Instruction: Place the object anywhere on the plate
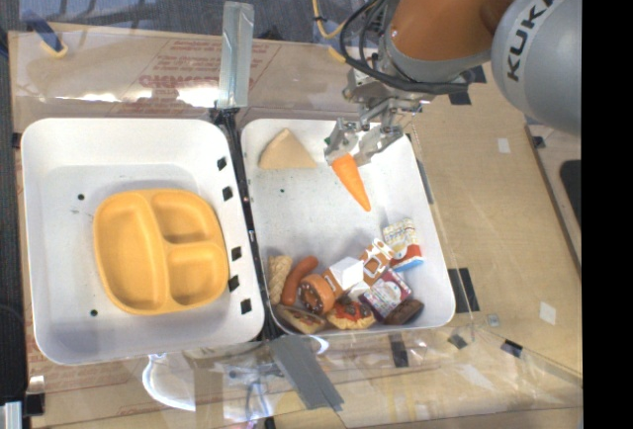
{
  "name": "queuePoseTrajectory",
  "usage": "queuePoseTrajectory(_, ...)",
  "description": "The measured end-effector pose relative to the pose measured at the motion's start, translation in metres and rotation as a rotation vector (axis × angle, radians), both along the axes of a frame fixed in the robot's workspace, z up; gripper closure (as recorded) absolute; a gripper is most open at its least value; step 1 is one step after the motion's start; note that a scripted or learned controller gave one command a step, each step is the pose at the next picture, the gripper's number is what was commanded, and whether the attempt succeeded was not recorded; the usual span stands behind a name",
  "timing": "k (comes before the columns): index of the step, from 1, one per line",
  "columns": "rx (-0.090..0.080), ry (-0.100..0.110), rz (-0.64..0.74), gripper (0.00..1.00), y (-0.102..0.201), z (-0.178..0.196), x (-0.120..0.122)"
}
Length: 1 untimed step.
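Nearest the camera, a heap of toy food sits in the front corner of the right bin. In the left bin lies the yellow plate, with three parts and nothing on it yet. Farther back in the right bin, the gripper has its fingers closed on the fat top end of the carrot, whose tip points toward the heap. Just left of the carrot lies a cheese wedge. It looks like the picking-up step. Next, the arm should lift the carrot, carry it left to the plate, and let go.
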<state>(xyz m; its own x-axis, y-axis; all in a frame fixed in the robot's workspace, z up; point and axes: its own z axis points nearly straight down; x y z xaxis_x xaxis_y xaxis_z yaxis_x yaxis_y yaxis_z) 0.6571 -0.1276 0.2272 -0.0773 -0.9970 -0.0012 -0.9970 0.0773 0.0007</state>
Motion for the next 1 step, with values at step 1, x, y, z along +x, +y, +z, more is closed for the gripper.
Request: queuePoseTrajectory(1,0.0,-0.003,0.009,1.0,0.0681,0.0295,-0.0724)
